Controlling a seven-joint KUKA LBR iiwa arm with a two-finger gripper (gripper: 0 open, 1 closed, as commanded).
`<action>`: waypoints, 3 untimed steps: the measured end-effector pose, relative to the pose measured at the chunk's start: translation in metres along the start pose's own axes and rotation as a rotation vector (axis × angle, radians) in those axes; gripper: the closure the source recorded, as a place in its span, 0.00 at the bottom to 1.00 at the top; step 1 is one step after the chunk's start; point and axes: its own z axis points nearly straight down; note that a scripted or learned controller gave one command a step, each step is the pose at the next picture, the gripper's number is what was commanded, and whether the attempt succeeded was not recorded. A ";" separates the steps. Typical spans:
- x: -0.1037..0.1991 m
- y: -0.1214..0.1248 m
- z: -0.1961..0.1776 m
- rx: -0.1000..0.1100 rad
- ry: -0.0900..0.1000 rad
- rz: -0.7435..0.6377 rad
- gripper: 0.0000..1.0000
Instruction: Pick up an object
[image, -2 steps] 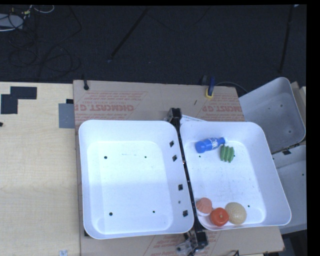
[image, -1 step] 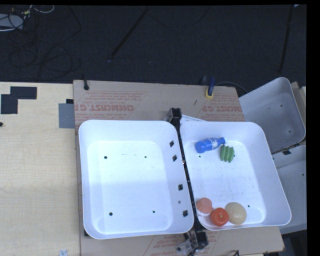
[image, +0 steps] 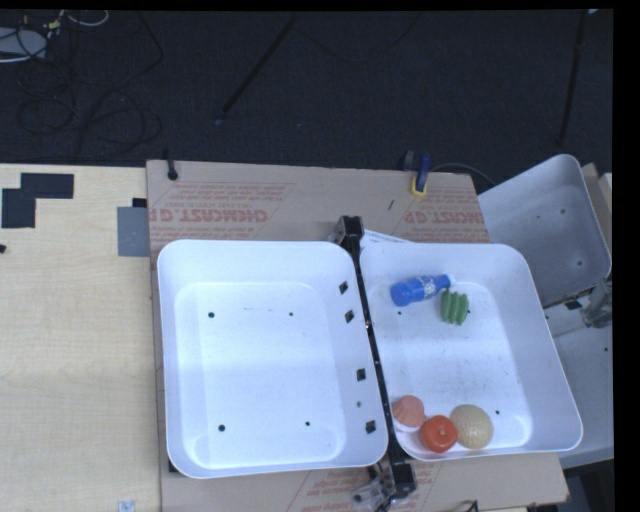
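Currently five small objects lie in the right bin (image: 470, 362), and all places below are given from that bin. A blue bottle (image: 420, 289) lies on its side near the bin's far edge, its paler cap end pointing toward the right wall. Just beside it, a little nearer the bin's middle, lies a ribbed green piece (image: 455, 307), close to the bottle but apart from it. In the bin's near corner on the left side three round things cluster. A pale pink one (image: 408, 409) sits closest to the left wall, a red-orange one (image: 438, 433) touches it against the near wall, and a beige ball (image: 471, 426) touches the red-orange one on its right. The bin's middle is bare white.

Against the bin's left wall runs a black strip (image: 366, 340) that joins it to the left bin (image: 260, 360). Both bins rest on a cardboard sheet (image: 300, 205) with red print. A blue and yellow clamp (image: 420, 176) stands beyond the bin's far edge, and a grey panel (image: 545, 225) tilts up past its far right corner. A pale wooden bench top (image: 70, 330) spreads beyond the left bin.
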 end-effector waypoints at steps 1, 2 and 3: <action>-0.001 0.001 0.157 -0.001 0.001 0.001 1.00; -0.003 0.003 0.148 -0.015 -0.005 0.004 0.00; -0.003 0.014 0.070 -0.024 -0.009 -0.001 0.00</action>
